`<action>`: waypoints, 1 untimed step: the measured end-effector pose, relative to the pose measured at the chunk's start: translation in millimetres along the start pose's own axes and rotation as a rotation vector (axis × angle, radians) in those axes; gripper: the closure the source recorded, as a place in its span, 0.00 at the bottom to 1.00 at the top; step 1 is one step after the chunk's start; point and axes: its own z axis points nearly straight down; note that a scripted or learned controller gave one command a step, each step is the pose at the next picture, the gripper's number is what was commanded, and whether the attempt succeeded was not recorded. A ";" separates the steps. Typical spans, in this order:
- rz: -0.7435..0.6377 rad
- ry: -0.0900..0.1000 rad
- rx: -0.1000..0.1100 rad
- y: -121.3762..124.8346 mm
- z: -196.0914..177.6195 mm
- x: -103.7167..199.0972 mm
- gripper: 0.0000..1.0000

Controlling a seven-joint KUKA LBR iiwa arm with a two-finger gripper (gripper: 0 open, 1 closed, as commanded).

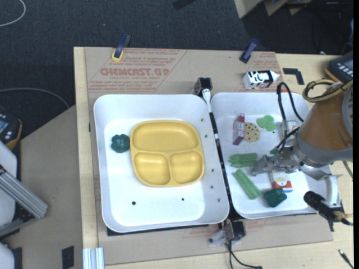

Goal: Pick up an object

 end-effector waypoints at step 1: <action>0.003 -0.006 -0.012 2.7 -14.3 -2.2 1.00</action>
